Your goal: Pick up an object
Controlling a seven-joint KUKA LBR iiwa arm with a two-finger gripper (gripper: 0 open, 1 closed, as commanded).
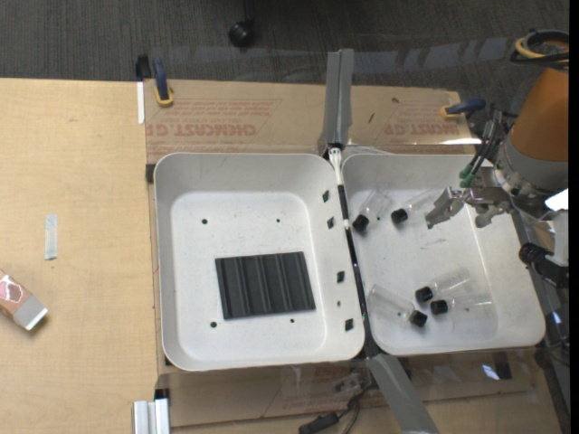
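Tool (445, 210), its spread or closure unreadable, over the right shallow white plastic bin (507, 333): small clear black-capped vials (432, 298) may roll or slip aside.

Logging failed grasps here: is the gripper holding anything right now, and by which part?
Cannot be told. The gripper sits over the right bin, above the small clear vials with black caps; nothing shows clearly between its tips.

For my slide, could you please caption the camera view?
Tool hovers over the right bin of clear vials; left bin holds a black ridged block.
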